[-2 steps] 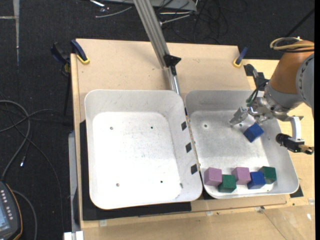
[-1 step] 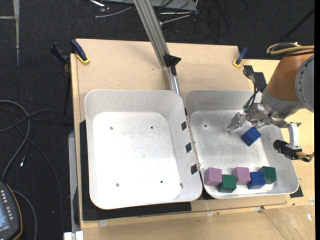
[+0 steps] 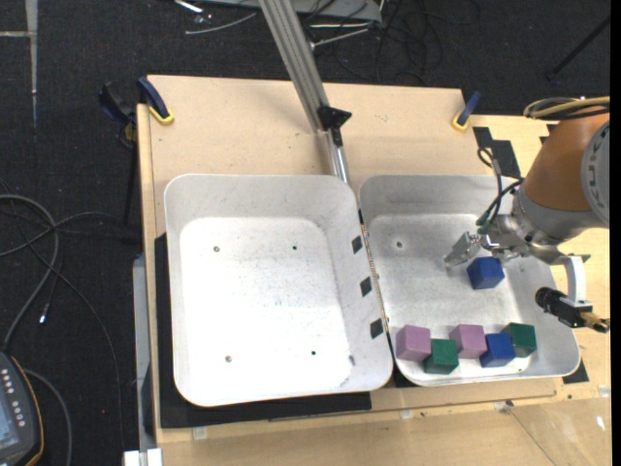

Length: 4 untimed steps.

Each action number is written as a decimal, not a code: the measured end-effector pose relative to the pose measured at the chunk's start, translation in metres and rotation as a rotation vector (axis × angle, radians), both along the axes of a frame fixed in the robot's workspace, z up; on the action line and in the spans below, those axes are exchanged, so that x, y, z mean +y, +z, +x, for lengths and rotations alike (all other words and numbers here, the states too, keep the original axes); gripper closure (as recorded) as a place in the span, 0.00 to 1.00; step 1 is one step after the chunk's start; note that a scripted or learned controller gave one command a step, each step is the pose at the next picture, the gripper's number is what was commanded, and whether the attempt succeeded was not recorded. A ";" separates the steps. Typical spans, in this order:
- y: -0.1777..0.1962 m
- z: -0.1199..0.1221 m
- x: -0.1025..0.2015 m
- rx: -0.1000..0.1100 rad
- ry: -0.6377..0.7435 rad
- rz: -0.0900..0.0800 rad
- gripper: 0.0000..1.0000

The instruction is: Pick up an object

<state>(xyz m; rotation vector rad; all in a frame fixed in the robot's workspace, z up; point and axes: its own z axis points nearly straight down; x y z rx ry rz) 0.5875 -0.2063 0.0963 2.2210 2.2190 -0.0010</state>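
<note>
Along the right bin (image 3: 427, 202)'s near wall a row of purple, green and blue blocks is seen. Farther in, a lone blue block (image 3: 485, 274) sits just below-right of the gripper (image 3: 464, 251), touching or nearly; grip state can't be told, nothing seen held.

Even, bright overhead light; soft shadows.

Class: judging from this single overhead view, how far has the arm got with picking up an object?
Done: the gripper has reached the right bin, beside a blue block. In hand: nothing visibly gripped. Left: grasping and lifting; five more blocks sit along the bin's near edge.
</note>
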 end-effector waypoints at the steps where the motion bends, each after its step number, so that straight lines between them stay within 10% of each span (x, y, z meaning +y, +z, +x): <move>1: 0.000 -0.035 0.029 0.001 0.001 0.002 0.00; 2: 0.009 -0.034 0.028 -0.001 0.000 0.001 1.00; 3: 0.104 -0.004 0.126 -0.008 0.012 0.004 1.00; 4: 0.098 -0.039 0.222 0.005 0.010 0.006 1.00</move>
